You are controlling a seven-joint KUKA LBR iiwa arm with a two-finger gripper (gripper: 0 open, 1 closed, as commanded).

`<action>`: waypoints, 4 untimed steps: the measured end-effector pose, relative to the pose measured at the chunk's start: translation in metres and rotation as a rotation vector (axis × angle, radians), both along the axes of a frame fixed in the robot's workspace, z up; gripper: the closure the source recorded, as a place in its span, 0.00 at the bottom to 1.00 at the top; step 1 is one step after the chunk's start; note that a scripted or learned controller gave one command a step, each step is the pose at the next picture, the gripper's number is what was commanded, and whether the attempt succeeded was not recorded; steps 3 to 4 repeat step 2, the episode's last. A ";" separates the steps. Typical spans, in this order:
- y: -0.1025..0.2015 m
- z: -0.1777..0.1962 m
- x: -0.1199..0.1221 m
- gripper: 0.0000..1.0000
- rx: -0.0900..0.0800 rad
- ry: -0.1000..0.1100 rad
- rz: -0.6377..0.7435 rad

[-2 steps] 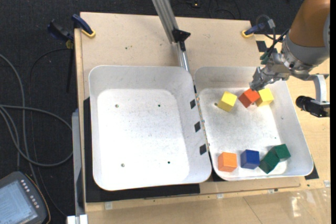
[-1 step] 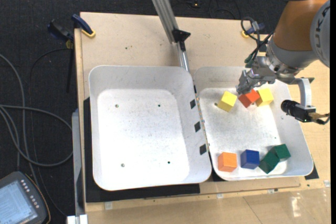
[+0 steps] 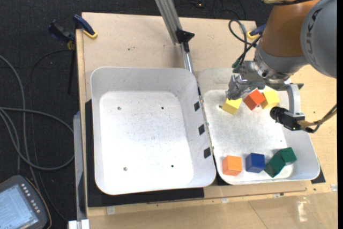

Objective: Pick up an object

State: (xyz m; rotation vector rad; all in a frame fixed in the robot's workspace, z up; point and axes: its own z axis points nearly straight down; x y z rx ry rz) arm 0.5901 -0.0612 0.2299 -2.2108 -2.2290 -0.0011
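We look down on dark carpet (image 3: 37,35) strewn with cables, a wooden worktop (image 3: 134,35), two white bins (image 3: 107,83), and the hand (image 3: 236,93) low over a yellow block (image 3: 231,106) in the right bin, its grip unreadable.

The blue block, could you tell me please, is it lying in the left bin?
No, the blue block lies in the right bin, near its front edge between an orange block and a green block.
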 end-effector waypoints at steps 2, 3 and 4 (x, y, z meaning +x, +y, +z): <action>0.120 0.005 -0.006 1.00 0.000 0.000 0.001; 0.120 0.005 -0.006 1.00 0.000 0.000 0.001; 0.120 0.005 -0.006 1.00 0.000 0.000 0.001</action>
